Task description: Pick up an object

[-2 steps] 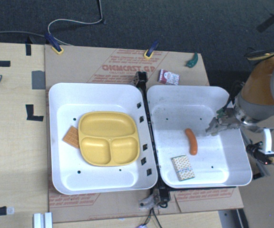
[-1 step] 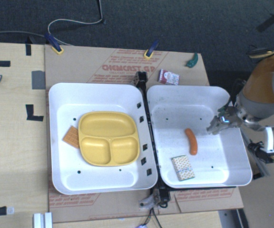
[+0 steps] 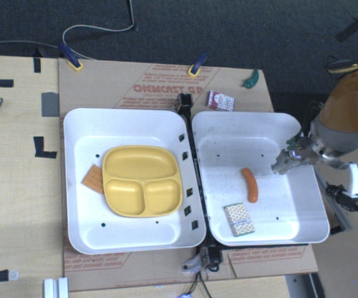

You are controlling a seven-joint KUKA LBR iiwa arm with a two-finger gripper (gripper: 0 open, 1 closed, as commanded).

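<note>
A: Since the task names no one thing, which is nearest the gripper (image 3: 284,161)?

B: The orange sausage (image 3: 250,184), in the right bin (image 3: 229,126). Its long axis runs from the far side of that bin toward the near side, the near end leaning slightly right.

A: And the claw?

B: Right of the sausage and a little farther back, over the same bin's right part, apart from it. Whether it is open or closed, I cannot tell.

A: Anything else close?

B: A small patterned packet (image 3: 238,219) just in front of the sausage. Left of the sausage, in the left bin (image 3: 79,129), a yellow divided plate (image 3: 142,180) partly covers a tan cracker (image 3: 94,179).
</note>
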